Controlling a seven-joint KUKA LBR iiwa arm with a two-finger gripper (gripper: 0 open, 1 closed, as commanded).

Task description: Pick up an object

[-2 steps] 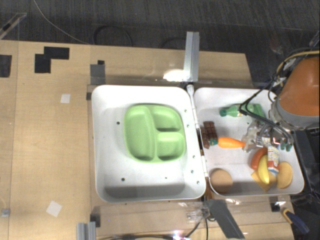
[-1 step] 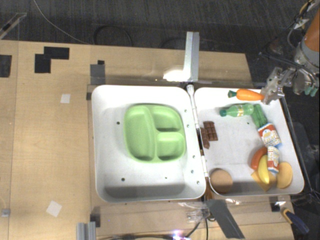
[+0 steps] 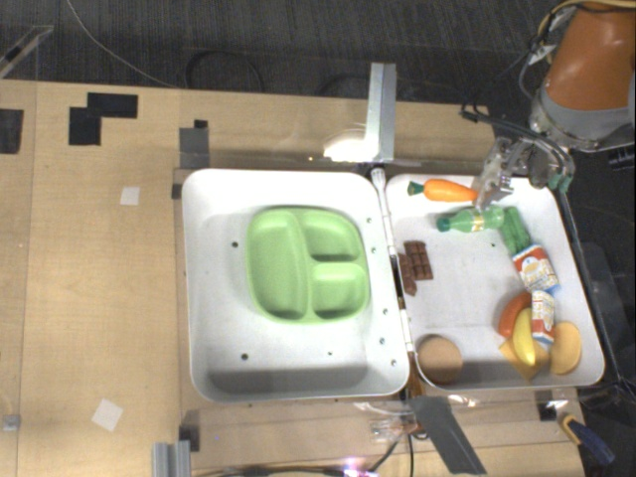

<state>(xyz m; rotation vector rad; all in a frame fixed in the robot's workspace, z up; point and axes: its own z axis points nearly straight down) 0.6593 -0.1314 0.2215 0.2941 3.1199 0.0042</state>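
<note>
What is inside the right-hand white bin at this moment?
The right white bin holds an orange carrot, a green bottle, a brown chocolate bar, a round brown ball and piled toy food, partly overlapping.

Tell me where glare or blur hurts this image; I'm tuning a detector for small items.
Camera view: bright glare sits on the bench at the foot of the metal post, washing out the left bin's far rim; the pincer is soft and blurred above the green bottle; the green tray is evenly lit; soft shadow lines the right bin's near wall.
</note>
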